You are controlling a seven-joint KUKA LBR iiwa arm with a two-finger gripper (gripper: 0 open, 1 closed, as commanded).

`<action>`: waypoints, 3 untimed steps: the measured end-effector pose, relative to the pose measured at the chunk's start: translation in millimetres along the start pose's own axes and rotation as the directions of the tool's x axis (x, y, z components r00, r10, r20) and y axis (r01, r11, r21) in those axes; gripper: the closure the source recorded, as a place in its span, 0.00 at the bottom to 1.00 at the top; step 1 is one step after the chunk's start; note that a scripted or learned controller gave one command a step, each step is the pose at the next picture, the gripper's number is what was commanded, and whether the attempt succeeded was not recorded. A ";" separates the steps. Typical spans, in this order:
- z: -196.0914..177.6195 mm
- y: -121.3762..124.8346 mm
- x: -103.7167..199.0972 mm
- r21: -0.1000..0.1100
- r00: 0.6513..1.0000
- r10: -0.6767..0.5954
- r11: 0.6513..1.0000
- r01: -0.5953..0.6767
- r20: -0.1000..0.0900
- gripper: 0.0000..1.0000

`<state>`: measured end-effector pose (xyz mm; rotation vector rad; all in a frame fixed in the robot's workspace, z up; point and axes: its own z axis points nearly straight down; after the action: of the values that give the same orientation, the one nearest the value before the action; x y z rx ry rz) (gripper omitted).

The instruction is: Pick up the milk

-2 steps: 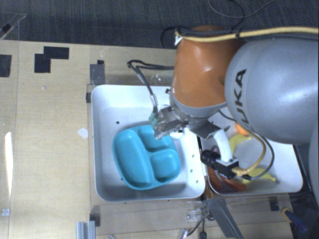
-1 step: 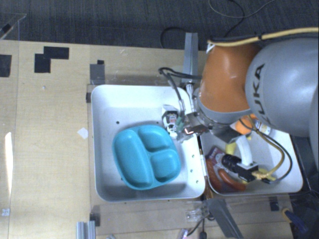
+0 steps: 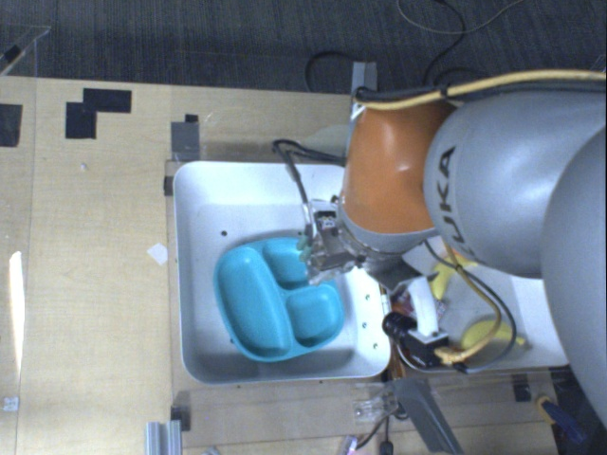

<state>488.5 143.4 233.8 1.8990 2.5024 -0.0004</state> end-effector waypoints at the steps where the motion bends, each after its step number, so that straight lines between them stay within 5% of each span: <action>1: -29.9 -16.3 -61.7 -0.003 0.992 -0.127 0.992 0.127 0.001 1.00; 2: 81.3 -7.0 -20.7 0.002 0.998 0.062 0.998 -0.062 0.000 1.00; 3: -4.7 22.5 70.8 0.000 0.990 -0.143 0.990 0.143 0.000 1.00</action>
<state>491.2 217.6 238.5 1.7145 2.6320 -0.0002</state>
